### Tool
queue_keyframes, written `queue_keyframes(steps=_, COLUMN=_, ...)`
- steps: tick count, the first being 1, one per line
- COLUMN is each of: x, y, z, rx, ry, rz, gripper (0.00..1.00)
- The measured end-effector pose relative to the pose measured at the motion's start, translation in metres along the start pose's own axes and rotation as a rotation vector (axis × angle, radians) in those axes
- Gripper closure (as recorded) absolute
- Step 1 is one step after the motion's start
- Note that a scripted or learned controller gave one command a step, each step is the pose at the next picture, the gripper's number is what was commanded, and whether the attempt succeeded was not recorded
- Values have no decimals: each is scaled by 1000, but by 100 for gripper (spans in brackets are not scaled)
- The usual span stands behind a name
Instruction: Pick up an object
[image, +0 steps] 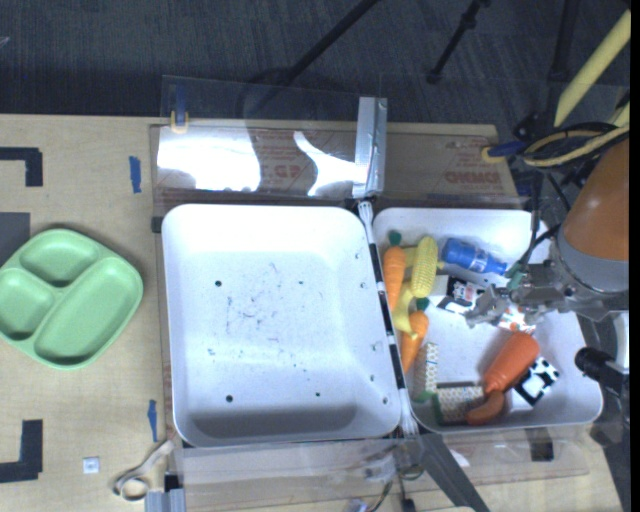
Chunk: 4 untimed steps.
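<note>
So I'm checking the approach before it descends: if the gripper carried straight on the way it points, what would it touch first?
The gripper points down over the right bin. Likely first contact is the small black-and-white item beside it, or bare bin floor; depth is unclear from this slanted view.

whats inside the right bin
The right bin holds toy carrots, a yellow corn cob, a blue bottle, a larger carrot and a black-and-white block. The end effector covers whatever lies beneath it.
</note>
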<state>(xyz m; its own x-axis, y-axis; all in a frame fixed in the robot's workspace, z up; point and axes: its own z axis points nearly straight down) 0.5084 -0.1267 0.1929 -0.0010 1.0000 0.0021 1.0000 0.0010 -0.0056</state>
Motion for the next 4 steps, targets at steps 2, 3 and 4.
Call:
queue_keyframes(steps=2, x=-29, y=-28, z=107, rx=-7, ry=0, rz=248, gripper=0)
queue_keyframes(steps=3, x=-30, y=-28, z=98, rx=-9, ry=-1, rz=251, gripper=100)
queue_keyframes(steps=4, x=40, y=-26, z=7, rx=0, ry=-1, rz=334, gripper=100)
